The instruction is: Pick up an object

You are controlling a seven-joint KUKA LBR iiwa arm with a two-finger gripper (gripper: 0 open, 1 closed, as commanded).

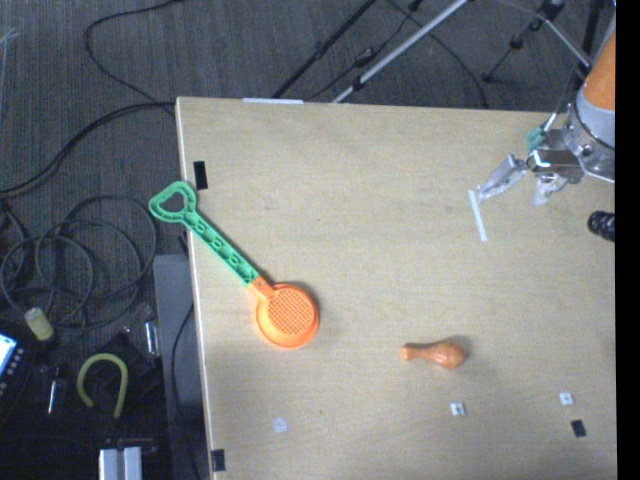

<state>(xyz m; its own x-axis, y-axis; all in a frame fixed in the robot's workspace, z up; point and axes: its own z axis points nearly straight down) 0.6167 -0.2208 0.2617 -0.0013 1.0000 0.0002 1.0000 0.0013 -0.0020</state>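
Observation:
A sieve with a green handle and an orange mesh head (pixel 285 315) lies at the left of the pale wooden bench top (pixel 380 168), its handle loop hanging over the left edge. A small orange drumstick-shaped piece (pixel 436 354) rests at lower centre. A thin white stick (pixel 478 216) lies at the upper right. My gripper (pixel 512 194) hovers at the upper right, open, with nothing between its fingers; its left fingertip is close to the stick's upper end.
Small black and white markers (pixel 457 408) dot the bench near its lower right and left edges. Cables, a green hook (pixel 100 373) and tripod legs (pixel 450 13) lie on the floor beyond the bench's left and far edges.

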